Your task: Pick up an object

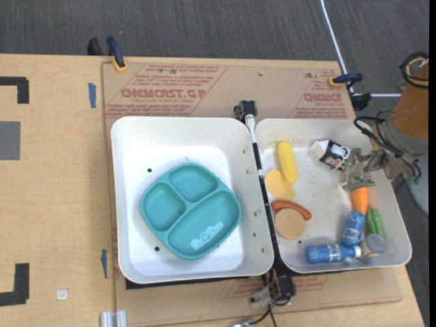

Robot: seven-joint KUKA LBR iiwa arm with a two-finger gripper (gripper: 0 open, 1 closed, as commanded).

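You are looking at the gripper hanging low over the right bin, just above the toy carrot, with the arm coming in from the right. Whether it is spread or closed on anything, you cannot tell from this slant; nothing is visibly lifted, so I am judging the pick as in its approach or grasp step, not yet done.

Taking the carrot as your landmark: a blue bottle is lying just below it, a second blue bottle further down by the bin's near wall, and a green piece just right of the first bottle. A small black-and-white box is sitting up and left of the carrot; the corn cob and a flat orange slice are lying well to its left.

The next move is calling for a clean close on the carrot and a straight lift, clear of the bottle.

The left bin is holding a teal divided plate with faint embossed writing too small to read. The cardboard sheet beyond the bins is reading "CHEMCAST" in red.
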